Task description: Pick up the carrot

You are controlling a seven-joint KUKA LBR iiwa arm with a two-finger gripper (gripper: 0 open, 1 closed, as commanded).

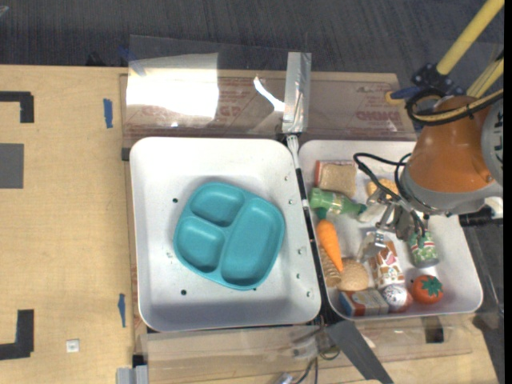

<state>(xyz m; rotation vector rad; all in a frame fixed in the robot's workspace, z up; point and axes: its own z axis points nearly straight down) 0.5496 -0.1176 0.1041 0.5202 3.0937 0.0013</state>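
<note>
The gripper (390, 224) is hanging over the middle of the right bin (468, 272), above the clutter of small packages (whether it is clasping anything cannot be told from here). Just to its left, the carrot (329, 246) is lying lengthwise near the bin's left wall, below a green bottle (334, 203). A teal divided plate (230, 234) is sitting in the left bin (152, 174).
</note>
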